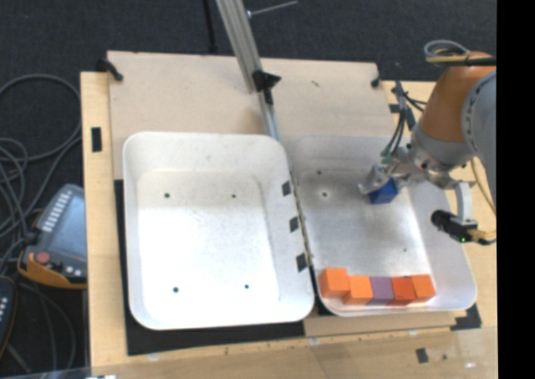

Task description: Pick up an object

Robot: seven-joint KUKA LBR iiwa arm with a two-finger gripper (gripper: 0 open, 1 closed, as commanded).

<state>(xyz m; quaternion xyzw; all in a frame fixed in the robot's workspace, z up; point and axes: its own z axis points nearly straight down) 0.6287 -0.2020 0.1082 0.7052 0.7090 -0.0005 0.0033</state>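
Camera view: 2 white bins side by side on bench (96, 202). Left bin (150, 160) bare. Right bin (359, 243) holding row of 5 blocks (378, 287) along near wall: 4 orange, 1 purple, pushed tight together, likely slid there. Gripper (380, 186) low over right bin's far part, clamped on blue block (384, 193), block visible between fingertips. Probably just grasped or just lifting; contact with bin floor unclear. Grey arm (456, 122) reaching in from right, orange band above wrist. Cables trailing beside wrist.

Bins (209, 151) white, dark-speckled; blocks (376, 287) orange, one purple; block (384, 192) blue; arm (451, 114) grey, orange-banded.
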